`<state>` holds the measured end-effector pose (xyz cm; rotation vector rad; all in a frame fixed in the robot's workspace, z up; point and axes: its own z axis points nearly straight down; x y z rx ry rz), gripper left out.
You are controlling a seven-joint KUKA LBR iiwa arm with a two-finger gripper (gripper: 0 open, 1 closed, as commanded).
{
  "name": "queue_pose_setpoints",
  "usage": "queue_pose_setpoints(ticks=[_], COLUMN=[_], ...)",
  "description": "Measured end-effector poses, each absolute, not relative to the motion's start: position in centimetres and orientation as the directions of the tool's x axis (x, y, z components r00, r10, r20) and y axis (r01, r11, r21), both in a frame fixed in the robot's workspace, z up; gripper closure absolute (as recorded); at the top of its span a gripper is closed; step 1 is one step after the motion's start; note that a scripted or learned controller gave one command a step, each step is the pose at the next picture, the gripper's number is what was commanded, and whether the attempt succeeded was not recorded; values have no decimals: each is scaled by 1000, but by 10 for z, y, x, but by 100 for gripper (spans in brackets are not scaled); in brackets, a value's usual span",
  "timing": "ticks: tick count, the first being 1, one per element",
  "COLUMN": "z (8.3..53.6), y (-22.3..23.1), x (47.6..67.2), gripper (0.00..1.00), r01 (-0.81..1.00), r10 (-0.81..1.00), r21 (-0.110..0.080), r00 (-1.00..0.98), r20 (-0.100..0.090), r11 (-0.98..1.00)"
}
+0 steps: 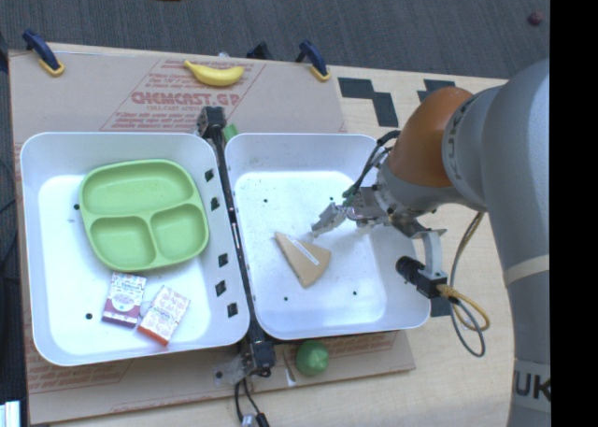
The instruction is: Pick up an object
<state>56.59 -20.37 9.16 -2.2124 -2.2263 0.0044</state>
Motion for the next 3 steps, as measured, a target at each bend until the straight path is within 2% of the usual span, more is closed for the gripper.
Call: queue_pose_setpoints(ticks=[1, 2, 3], z=[92, 92, 102], y=[-191, -143, -144], x=[657, 657, 657], gripper=[0, 0, 100], r01=[1000, 1000, 1000], r10=[1000, 1000, 1000], r21=[-1, -3, -4], r00=[-5, -7, -10], r20=[1, 1, 1], r11=[5, 7, 10])
